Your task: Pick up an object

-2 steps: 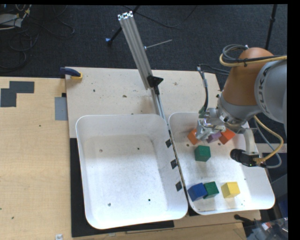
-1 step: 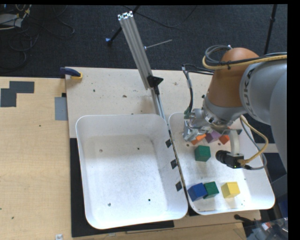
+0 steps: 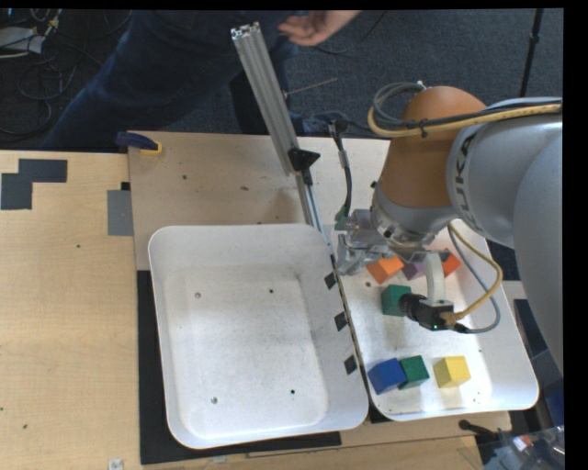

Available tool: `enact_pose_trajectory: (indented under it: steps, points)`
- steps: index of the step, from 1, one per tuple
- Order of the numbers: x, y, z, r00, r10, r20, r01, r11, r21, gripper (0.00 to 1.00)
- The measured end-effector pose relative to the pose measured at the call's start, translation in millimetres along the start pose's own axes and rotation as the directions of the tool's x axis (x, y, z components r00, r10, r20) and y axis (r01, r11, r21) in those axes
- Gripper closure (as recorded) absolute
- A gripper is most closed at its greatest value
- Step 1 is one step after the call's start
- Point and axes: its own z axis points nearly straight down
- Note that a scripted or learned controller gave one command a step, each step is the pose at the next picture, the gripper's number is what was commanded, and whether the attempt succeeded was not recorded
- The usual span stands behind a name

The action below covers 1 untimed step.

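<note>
My gripper (image 3: 351, 251) hangs low over the far left corner of the right bin (image 3: 501, 390), close to the wall between the two bins. Just to its right lie an orange block (image 3: 386, 268), a purple block (image 3: 412, 272) and a red-orange block (image 3: 449, 264), all partly hidden under the wrist. A dark green block (image 3: 395, 299) sits a little nearer the camera. Along the front of the same bin stand a blue block (image 3: 387, 375), a green block (image 3: 415, 369) and a yellow block (image 3: 451, 371). I see nothing held in the gripper.
The left bin (image 3: 184, 266) lies beside the right one. A slanted aluminium bar (image 3: 266, 92) runs from the top down to the gap between the bins. A person's hand (image 3: 317, 27) shows at the top edge. A blue clamp (image 3: 138, 142) sits at the bench's far left.
</note>
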Motion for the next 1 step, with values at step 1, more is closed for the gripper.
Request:
enact_pose_trajectory:
  steps: [1]
  points:
    - [48.8, 1.8, 0.4, 1.0, 0.0, 0.001, 0.0, 1.0, 0.001, 1.0]
